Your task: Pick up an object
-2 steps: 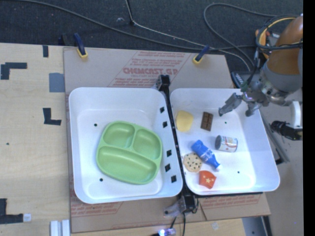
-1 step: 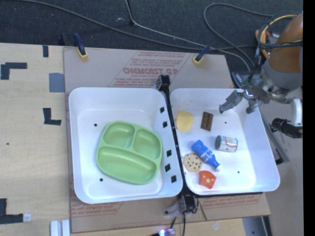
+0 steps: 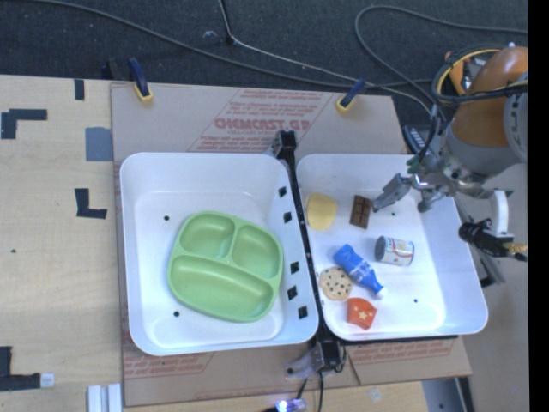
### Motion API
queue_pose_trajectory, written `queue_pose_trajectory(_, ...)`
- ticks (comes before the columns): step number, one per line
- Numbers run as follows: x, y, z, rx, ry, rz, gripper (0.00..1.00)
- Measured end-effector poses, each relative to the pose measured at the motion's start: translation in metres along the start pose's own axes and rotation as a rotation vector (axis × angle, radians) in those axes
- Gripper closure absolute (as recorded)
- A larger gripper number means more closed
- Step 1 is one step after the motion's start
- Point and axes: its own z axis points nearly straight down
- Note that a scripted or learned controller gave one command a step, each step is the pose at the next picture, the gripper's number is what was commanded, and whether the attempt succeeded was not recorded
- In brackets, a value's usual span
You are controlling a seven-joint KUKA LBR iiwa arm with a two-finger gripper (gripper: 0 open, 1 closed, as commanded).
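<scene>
Two white bins sit side by side on a cardboard sheet over a wooden bench. The left bin (image 3: 137,230) has a green divided tray (image 3: 226,266) lying flat in it, taking up most of the floor.

The right bin (image 3: 455,303) is where all the small stuff is. A pale yellow chunk (image 3: 322,212) sits near the divider wall, and a brown chocolate-looking bar (image 3: 361,211) is just to the right of it. Further right is a small can (image 3: 395,250) lying on its side. Below those, a blue bottle (image 3: 356,269) lies at a slant, with a round cookie (image 3: 335,284) just beside its left end — touching or nearly so, hard to tell. A red-orange piece (image 3: 361,313) sits near the bin's front edge, below the bottle.

The arm comes in from the right, with the gripper (image 3: 410,192) over the upper right part of the right bin. The claw looks spread apart — one finger (image 3: 388,193) points out toward the brown bar and the other angles down — and there's nothing between them. It's near the bar and the can but not touching either as far as I can see.

Two clamps (image 3: 141,82) pin the cardboard at the back edge, and black cables run across the dark floor behind.
</scene>
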Motion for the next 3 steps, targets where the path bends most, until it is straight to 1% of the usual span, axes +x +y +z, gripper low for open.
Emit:
queue_pose_trajectory(1, 0.001, -0.002, 0.044, 0.001, 0.0, 0.0, 0.0)
queue_pose_trajectory(2, 0.002, -0.002, 0.096, -0.005, -0.002, -0.001, 0.0)
queue_pose_trajectory(3, 0.002, 0.0, 0.082, -0.008, -0.003, -0.001, 1.0)
